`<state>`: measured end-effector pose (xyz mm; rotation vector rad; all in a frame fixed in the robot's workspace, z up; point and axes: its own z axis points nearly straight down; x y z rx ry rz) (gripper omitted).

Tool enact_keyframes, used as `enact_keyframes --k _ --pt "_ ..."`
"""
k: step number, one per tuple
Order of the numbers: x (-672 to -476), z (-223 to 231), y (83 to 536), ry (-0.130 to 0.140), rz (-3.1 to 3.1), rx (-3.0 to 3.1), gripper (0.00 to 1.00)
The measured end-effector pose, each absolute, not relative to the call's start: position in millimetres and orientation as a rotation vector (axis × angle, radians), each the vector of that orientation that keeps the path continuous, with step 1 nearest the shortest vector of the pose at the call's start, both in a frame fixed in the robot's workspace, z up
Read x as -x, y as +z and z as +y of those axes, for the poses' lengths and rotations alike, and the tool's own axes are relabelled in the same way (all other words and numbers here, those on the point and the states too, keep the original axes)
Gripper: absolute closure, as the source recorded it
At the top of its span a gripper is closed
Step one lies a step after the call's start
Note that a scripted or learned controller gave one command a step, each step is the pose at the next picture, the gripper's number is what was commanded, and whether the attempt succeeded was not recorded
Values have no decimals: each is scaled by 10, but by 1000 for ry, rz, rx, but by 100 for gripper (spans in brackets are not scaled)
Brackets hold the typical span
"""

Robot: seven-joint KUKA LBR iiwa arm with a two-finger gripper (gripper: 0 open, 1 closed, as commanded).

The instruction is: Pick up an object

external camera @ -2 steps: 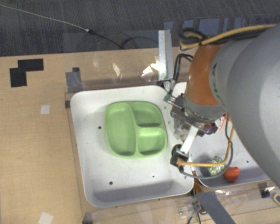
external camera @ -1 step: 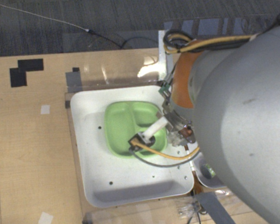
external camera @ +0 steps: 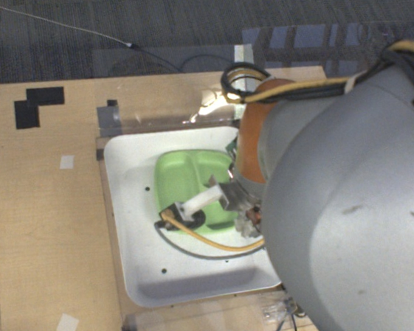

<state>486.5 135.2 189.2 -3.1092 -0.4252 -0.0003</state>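
Note:
A light green object (external camera: pixel 186 174) with a rounded, dished top lies in the middle of the left white bin (external camera: pixel 140 265). The arm's grey body and orange band reach in from the right and cover the bin's right side. My gripper (external camera: pixel 243 212) hangs at the green object's right edge, low over the bin; whether anything is between its parts is hidden by the wrist. A teal sliver (external camera: pixel 232 149) shows beside the orange band, too hidden to identify.
The bin's near and left floor is bare white. Tan bench surface (external camera: pixel 44 239) lies to the left, with black patches at the far left. The right bin is hidden under the arm.

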Motion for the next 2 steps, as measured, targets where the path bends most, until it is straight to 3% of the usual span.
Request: enact_keyframes --k 1,2 --pt "-4878 1169 2401 -5 -1065 2955 100" --pt "-4865 1252 2077 1 -1397 2812 100"
